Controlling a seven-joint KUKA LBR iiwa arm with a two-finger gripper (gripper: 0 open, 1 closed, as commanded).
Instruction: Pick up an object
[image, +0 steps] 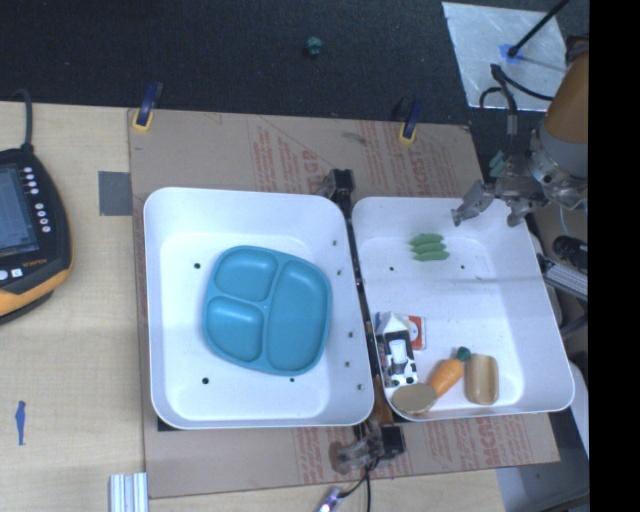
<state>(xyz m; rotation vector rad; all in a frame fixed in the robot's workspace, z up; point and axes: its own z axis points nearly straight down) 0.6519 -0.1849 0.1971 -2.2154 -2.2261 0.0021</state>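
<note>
The right bin (520, 300) holds a green pea pod (428, 246) near its far side. Along its near edge lie a small white, red and black packet (398, 352), a tan oval piece (413, 398), an orange carrot (447, 374) and a tan bread-like block (482, 379). My gripper (491, 216) hovers over the bin's far right corner, to the right of and slightly beyond the pea pod. Its fingers are spread open with nothing between them.
A blue divided plate (268, 309) lies in the left bin (170, 250). A teach pendant (25, 235) sits at the far left of the bench. Clamps (147, 105) (407, 118) hold the cardboard's far edge. Cables and arm hardware crowd the right side.
</note>
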